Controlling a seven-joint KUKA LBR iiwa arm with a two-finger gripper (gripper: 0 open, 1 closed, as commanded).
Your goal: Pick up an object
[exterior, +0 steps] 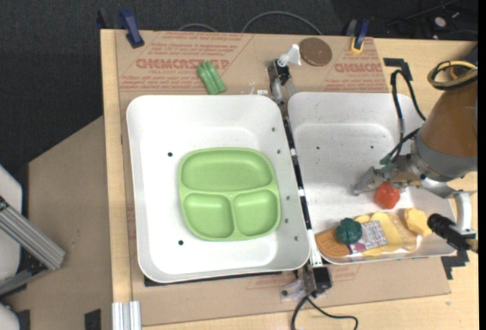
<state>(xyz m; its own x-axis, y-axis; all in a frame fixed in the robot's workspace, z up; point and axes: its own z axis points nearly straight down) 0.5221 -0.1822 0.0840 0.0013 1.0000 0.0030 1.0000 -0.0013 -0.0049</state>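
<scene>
The bench is covered by a printed cardboard sheet, on which two white bins are set side by side. The left bin is taken up at its middle by a green divided plate. The right bin is bare along its far edge, while its near edge is crowded with small things: a dark green piece, a yellow packet with a printed label, a yellow lump and, just behind these, a small red object. The arm is seen entering over the right edge of that bin, and the gripper is lowered just above the red object, touching or nearly so. Whether anything is held cannot be told, since the gripper's tip is blurred and partly hidden. The red object is judged the likeliest target, lying directly beneath and slightly toward the bin's near edge from the gripper. A green clip-like item lies on the cardboard beyond the left bin's far edge.
</scene>
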